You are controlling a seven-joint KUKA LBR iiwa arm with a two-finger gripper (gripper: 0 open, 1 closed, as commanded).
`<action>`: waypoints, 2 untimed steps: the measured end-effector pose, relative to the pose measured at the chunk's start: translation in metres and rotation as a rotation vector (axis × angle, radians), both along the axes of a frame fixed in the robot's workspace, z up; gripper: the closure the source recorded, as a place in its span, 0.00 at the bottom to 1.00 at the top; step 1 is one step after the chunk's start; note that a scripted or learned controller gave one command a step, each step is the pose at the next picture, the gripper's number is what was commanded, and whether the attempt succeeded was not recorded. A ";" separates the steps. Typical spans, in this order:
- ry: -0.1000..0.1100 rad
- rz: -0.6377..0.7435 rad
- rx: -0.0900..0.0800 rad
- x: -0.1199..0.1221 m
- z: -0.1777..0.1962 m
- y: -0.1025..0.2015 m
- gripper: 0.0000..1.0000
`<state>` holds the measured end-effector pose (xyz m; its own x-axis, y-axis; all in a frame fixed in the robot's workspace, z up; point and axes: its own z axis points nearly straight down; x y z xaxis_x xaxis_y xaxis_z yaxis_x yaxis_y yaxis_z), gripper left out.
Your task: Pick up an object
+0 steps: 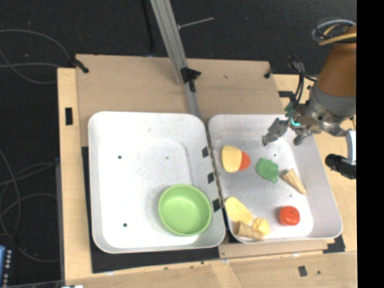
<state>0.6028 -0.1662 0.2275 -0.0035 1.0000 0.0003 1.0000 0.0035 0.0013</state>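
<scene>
While a green bowl [185, 209] sits in the left bin [120, 137] on the table [240, 86], the right bin [324, 215] holds a yellow-and-orange piece [233, 159], yellow wedges [246, 218], a green piece [267, 169], a red ball [289, 215] and a cone [294, 180]. My end effector [288, 135] hangs above them, fingers spread wide, holding nothing.
</scene>
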 end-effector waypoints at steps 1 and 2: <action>0.006 -0.005 -0.003 0.002 -0.063 -0.003 0.00; 0.007 -0.006 -0.002 -0.004 -0.123 0.001 0.00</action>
<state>0.5988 -0.1653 0.1044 0.0025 1.0000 -0.0020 1.0000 -0.0026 -0.0054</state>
